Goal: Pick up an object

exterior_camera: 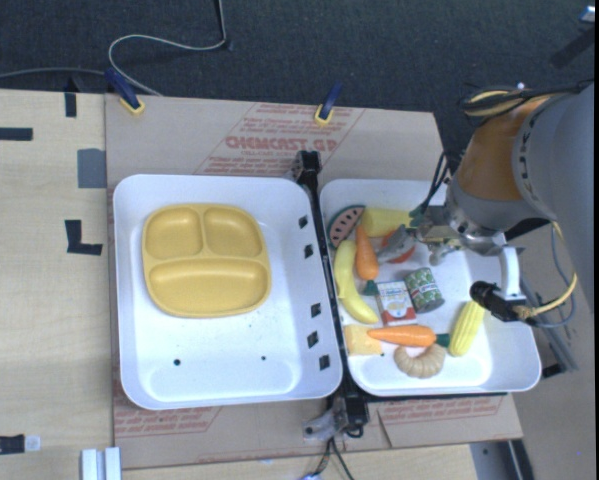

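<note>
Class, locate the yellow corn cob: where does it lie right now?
The yellow corn cob lies in the right white bin, near its right wall, just right of the orange carrot and above-right of the tan pretzel.

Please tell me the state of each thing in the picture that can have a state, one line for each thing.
Gripper: low in the right bin, over the toy food.
Yellow plate: lying flat in the left bin, right side up, nothing on it.
Banana: lying flat by the right bin's left wall.
Carrot: lying on its side.
Corn: lying flat, apart from the gripper.
Right bin: holding the toy food.
</note>
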